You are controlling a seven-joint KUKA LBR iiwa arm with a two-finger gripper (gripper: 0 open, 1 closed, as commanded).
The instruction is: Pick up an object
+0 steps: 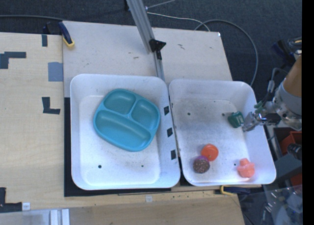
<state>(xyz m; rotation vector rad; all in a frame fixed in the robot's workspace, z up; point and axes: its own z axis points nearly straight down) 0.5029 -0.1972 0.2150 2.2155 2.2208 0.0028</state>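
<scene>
My gripper (252,120) reaches in over the right rim of the right bin (216,89), low near its floor. A small green object (235,119) lies just left of the gripper tip, close to it or touching; I cannot tell which. Toward the bin's front lie an orange ball (210,152), a brownish-purple ball (201,165) just below it, and a pink object (246,168) in the front right corner.
The left bin (83,170) holds a blue divided plate (127,119). A grey metal bar (140,13) slants down from the top to the gap between the bins. Cables run over the dark floor at the upper right.
</scene>
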